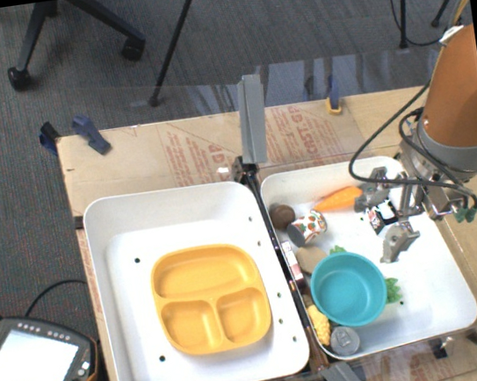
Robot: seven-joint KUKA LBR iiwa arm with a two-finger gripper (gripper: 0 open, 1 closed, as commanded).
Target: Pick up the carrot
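Carrot (339, 198) | lies at right bin's (448, 287) far edge, just left of the gripper (392, 223) | fingers seem open, empty | you'd expect a light, stiff, slick toy | grip it across the thick middle.

From my screen, both bins (105, 249) read as smooth white plastic with a faint sheen. The yellow tray (211, 300) and teal bowl (349, 288) look like glossy moulded plastic. Beyond the bins, the tabletop (170, 151) is matt brown cardboard, printed red. The carrot (339, 199) looks smooth, dull orange; the gripper (393, 229) bare grey metal.
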